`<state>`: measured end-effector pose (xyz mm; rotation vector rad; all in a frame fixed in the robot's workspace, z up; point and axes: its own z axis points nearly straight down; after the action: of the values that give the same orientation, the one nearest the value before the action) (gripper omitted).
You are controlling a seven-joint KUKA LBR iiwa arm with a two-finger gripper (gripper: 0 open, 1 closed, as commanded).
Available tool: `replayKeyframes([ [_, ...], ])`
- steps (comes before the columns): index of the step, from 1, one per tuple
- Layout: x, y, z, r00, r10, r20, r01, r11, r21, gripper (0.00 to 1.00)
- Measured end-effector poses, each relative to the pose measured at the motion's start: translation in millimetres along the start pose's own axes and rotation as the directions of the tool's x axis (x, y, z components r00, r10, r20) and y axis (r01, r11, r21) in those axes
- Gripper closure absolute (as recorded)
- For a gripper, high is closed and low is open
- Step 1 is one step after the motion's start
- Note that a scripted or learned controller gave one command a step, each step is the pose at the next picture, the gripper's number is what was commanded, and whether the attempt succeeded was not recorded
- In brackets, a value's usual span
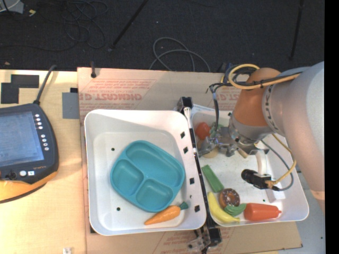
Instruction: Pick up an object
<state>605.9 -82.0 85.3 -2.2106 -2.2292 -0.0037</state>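
A: Camera view entry: gripper low in the right bin, near its upper left corner; finger state cannot be told.

B: Objects?

A: Red item just beside it. Green piece, banana, brown ball, red pepper farther down. Left bin: teal plate, carrot.

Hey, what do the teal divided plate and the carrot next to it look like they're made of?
The teal divided plate looks like moulded plastic: one even colour, rounded compartment walls, soft sheen. The carrot is probably a plastic or rubber toy, smooth and evenly orange with a green tip; the view can't settle which.
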Motion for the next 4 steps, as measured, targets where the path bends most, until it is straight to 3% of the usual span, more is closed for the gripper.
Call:
replayKeyframes([
  [1, -122, -58, -1, 1.000, 0.018, 0.008, -0.018, 1.000, 0.007, 0.00],
  [2, -79, -132, -136, 1.000, 0.009, 0.002, -0.009, 1.000, -0.001, 0.00],
  [3, -47, -128, -88, 1.000, 0.007, -0.001, -0.007, 1.000, 0.010, 0.00],
  [4, -1, -131, 0, 1.000, 0.013, 0.007, -0.013, 1.000, 0.003, 0.00],
])
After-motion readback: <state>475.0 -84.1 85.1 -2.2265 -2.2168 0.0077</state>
